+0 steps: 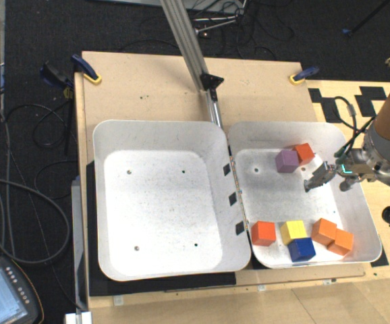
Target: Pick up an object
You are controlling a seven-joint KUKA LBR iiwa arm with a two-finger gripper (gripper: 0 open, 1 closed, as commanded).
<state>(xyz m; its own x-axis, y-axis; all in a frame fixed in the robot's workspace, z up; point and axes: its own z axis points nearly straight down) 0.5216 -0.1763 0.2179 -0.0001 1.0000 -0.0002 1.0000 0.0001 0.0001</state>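
In the right bin (357,201), a purple block (287,160) and an orange block (304,153) sit together near the far side. Along the near side lie an orange block (264,233), a yellow block (293,231), a blue block (302,249) and two more orange blocks (324,229) (342,241). My gripper (330,180) hangs over the bin's right middle, just right of and nearer than the purple and orange pair. It is open, with bare bin floor between its fingers. It touches no block.
The left bin (114,181) lies beside the right one, with a black divider strip between them. A metal pole (188,39) slants down to the far edge between the bins. Clamps sit at the board's far corners.
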